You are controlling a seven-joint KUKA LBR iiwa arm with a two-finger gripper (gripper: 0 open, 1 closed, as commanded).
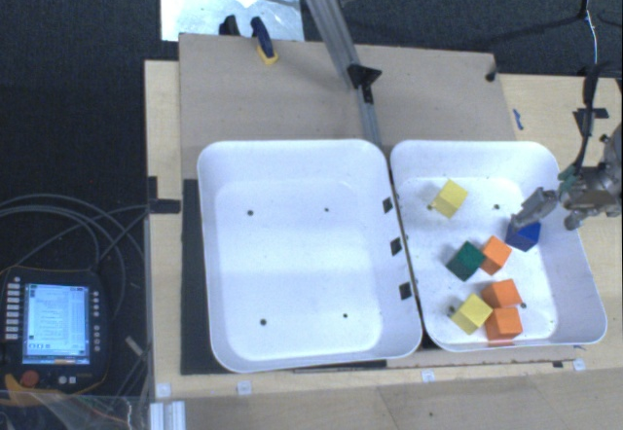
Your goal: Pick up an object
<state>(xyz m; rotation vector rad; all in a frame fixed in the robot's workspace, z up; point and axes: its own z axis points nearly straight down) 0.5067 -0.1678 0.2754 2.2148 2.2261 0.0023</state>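
The robot's hand [533,214], grip state unclear, hovers at a small blue cube [523,236] crowded by an orange cube [496,254], risking a fumbled pick.

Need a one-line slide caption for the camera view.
Gripper poised over the blue cube in the right bin, among yellow, orange and green cubes.

All the blocks lie in the right bin [487,161]. A yellow block [450,197] sits alone near its far left corner. A blue block [524,236] lies by the right edge. A green block [466,261] touches an orange block [495,254] mid-bin. Near the front edge, another yellow block [472,313] sits beside two more orange blocks [503,309], one touching the other.
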